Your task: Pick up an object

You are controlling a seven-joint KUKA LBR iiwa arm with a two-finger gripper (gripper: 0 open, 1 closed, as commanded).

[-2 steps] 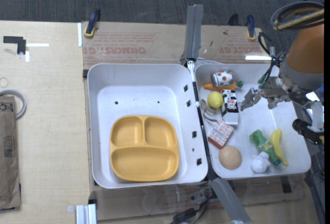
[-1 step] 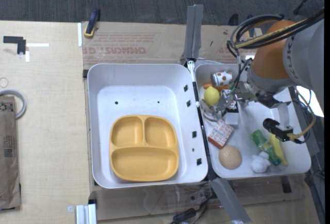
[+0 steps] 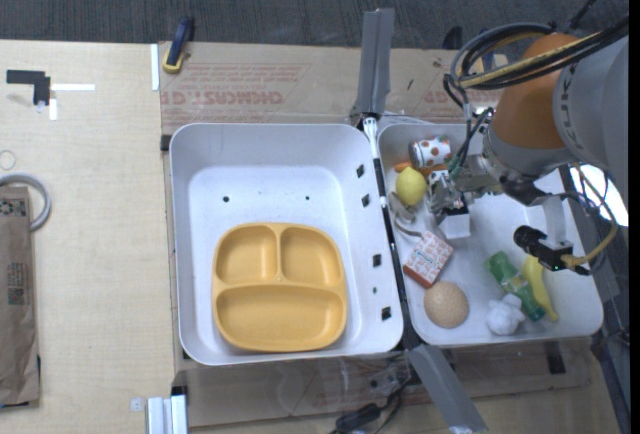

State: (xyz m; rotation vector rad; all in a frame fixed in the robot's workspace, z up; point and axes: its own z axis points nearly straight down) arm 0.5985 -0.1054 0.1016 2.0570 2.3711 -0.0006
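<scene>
Camera view, right of frame: grey arm with orange band, its two-finger gripper (image 3: 450,207) lowered into the upper left of the right white bin (image 3: 580,322), beside a yellow lemon-shaped fruit (image 3: 410,186); whether it is released or clenched, I cannot tell. Lower in that bin: red-and-white carton (image 3: 428,258), tan egg-shaped ball (image 3: 446,304), green-and-yellow toys (image 3: 525,282). Left white bin (image 3: 200,162): yellow three-compartment plastic tray (image 3: 281,287). Step judged: descent onto a pick; next, closing squarely, then lifting straight
</scene>
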